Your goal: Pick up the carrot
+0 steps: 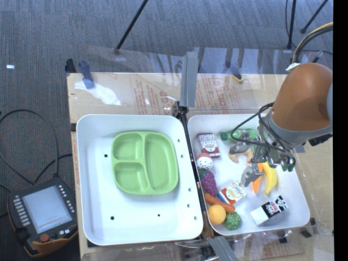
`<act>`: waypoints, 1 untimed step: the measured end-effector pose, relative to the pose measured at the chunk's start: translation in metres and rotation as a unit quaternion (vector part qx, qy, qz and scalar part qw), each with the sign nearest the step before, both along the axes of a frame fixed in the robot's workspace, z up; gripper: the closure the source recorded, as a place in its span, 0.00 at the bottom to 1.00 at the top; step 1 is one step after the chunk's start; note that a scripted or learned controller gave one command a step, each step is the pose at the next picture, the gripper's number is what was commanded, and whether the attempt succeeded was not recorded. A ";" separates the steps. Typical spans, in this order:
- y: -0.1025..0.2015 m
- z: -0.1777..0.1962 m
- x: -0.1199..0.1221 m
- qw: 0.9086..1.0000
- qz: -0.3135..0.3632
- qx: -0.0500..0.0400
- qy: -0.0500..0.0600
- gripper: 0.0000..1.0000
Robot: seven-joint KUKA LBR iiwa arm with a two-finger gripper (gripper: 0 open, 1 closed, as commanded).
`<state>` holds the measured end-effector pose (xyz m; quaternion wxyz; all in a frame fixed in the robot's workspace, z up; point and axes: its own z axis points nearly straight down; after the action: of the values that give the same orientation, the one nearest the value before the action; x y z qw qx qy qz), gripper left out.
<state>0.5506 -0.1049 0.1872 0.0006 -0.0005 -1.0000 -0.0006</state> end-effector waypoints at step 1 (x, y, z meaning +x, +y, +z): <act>-0.051 -0.094 0.018 1.000 0.006 0.000 -0.006 0.00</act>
<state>0.5690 -0.1559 0.0930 -0.0058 0.0059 -1.0000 -0.0004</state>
